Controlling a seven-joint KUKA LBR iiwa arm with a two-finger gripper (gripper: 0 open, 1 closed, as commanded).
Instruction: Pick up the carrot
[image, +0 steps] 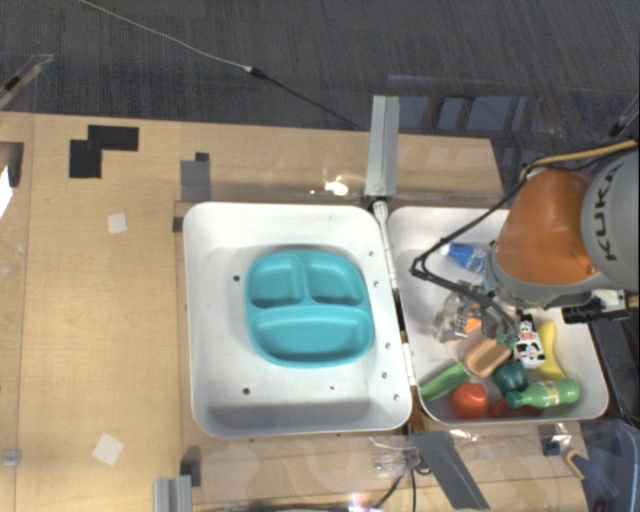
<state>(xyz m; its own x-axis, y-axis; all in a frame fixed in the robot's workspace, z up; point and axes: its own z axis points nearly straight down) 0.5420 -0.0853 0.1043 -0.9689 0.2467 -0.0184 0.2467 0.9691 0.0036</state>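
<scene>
From the camera view, the grey arm with its orange band (545, 232) is reaching in from the right and hanging over the right white bin (420, 240). Its pincer (478, 322) is sitting low over the cluster of toy food at the near end of that bin; whether it is clenched or released cannot be told, since the metal parts are blurring together there.

The carrot is not clearly identifiable: a tan, rounded piece (487, 356) is lying just beneath the pincer, and a green stick-shaped piece (443, 380) is lying beside it, touching a red tomato-like piece (470, 400). A green bottle-shaped toy (545, 395) is resting along the near wall, with a yellow piece (547, 350) and a small black-and-white item (529, 348) just above it. A blue object (466, 257) is lying farther back in the same bin.

The left white bin (215, 330) is holding a turquoise divided plate (308, 305) in its middle. Both bins are sitting side by side on the pale wooden worktop (90, 330).
</scene>
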